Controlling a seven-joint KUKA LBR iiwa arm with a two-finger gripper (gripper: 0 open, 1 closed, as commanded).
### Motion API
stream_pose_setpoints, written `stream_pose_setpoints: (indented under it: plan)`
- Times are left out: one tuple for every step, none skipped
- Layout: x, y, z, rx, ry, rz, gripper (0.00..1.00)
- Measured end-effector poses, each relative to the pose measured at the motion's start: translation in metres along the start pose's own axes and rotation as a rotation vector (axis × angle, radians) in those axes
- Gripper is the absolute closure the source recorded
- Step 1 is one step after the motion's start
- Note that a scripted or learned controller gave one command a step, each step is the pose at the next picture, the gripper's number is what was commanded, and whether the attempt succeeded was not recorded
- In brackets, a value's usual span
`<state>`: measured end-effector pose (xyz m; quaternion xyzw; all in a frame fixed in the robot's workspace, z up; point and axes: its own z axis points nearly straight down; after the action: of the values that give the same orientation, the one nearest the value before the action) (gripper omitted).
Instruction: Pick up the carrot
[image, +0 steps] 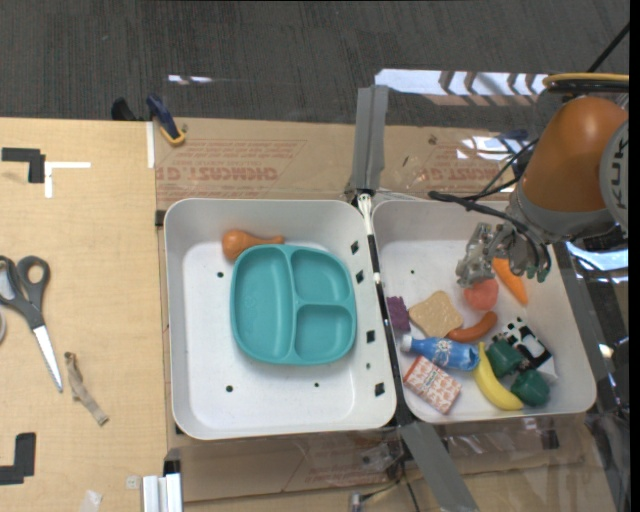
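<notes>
I see the gripper (497, 262) low over the right bin (420, 225), crowding the carrot (513, 283) at its four o'clock, beside a tomato (482, 294). Whether it grips or gapes, I cannot tell; probably lining up.

End effector (497, 256) over right bin (420, 225), carrot (513, 283) touching it.

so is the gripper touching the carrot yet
Cannot tell. In the camera view the gripper sits right over the upper end of the carrot, overlapping it, so no contact or gap shows plainly.
</notes>
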<state>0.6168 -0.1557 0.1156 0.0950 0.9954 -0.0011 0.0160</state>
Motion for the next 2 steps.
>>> stream_pose_setpoints:
  plan:
    - [0.0163, -0.0536, 0.0212, 0.001, 0.027, -0.043, 1.0]
    - [0.016, -0.0532, 0.0211, 0.0, 0.026, -0.044, 0.0]
